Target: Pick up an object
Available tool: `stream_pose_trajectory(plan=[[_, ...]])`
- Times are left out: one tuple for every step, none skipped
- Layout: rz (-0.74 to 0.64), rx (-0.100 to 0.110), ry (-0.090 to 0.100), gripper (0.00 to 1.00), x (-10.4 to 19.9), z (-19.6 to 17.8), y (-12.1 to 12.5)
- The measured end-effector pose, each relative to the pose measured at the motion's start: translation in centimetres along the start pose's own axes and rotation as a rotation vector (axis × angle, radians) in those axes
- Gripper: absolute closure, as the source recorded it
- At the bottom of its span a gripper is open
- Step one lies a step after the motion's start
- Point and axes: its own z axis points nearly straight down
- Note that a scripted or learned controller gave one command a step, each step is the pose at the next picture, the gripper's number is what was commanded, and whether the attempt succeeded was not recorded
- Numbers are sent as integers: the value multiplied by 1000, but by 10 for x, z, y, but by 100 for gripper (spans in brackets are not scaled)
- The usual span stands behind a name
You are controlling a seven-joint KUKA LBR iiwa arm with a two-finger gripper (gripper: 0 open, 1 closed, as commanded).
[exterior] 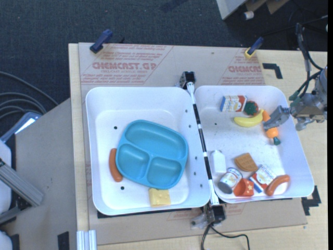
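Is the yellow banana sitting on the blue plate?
No, the banana lies in the right bin, while the blue plate is in the left bin.

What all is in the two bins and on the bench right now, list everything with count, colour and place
bins: 2, white, side by side on bench
tray: 1, blue, left bin
sausage: 1, orange-red, left of tray
cheese: 1, yellow, below tray
banana: 1, yellow, right bin top
carton: 1, white, red and blue, above banana
carrot: 1, orange, right of banana
bread: 1, brown, right bin bottom
can: 1, silver, near bread
clamps: 2, blue, bench top edge
gripper: 1, grey, over right bin's right side
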Motion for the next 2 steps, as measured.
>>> stream_pose_trajectory(plan=[[0,0,0,0,-12,144,80],[-1,-2,-1,0,-28,195,137]])
